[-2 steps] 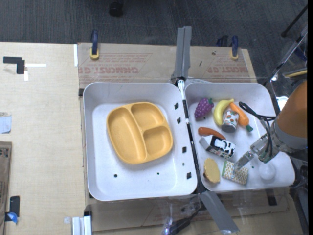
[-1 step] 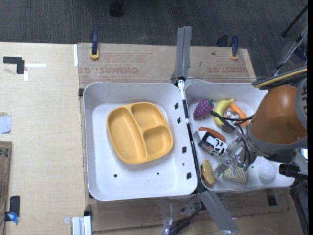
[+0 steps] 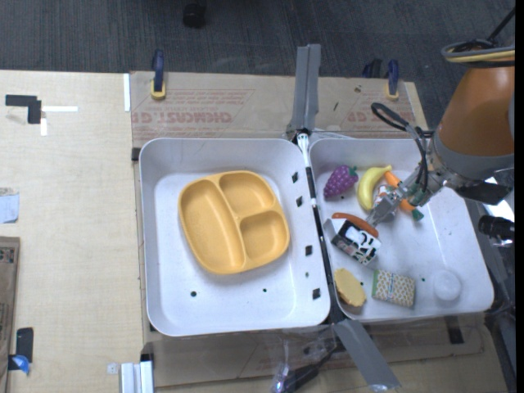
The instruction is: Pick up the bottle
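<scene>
The small white bottle with black markings and an orange-red cap [image 3: 355,237] lies on its side in the right white bin [image 3: 467,219], near that bin's left wall and midway along it. The claw [image 3: 383,212] hangs just beside its upper right, above the bin floor; whether it is spread or closed cannot be told. Close by are a yellow plastic banana [image 3: 370,187] and purple toy grapes [image 3: 339,182]. A yellow divided plate [image 3: 233,219] sits in the left white bin [image 3: 160,244].
</scene>
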Controlling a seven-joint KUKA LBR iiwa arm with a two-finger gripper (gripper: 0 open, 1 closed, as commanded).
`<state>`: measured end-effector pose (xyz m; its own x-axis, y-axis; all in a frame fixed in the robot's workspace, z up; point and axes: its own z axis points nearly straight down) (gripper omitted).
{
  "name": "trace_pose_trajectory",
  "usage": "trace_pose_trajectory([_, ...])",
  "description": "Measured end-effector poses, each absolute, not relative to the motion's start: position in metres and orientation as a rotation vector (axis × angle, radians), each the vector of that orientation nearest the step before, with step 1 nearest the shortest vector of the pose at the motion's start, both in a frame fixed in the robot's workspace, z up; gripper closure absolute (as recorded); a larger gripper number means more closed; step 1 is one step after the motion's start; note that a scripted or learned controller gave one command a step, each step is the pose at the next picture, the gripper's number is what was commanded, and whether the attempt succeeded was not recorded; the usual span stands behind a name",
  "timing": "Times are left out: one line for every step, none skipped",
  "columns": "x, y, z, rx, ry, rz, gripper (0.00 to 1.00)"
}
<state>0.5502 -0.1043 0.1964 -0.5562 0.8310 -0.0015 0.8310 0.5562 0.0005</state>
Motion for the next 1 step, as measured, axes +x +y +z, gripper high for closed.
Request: trace_pose_trajectory([0.4848, 0.0340, 0.1911, 1.348, 2.839, -0.002, 0.00])
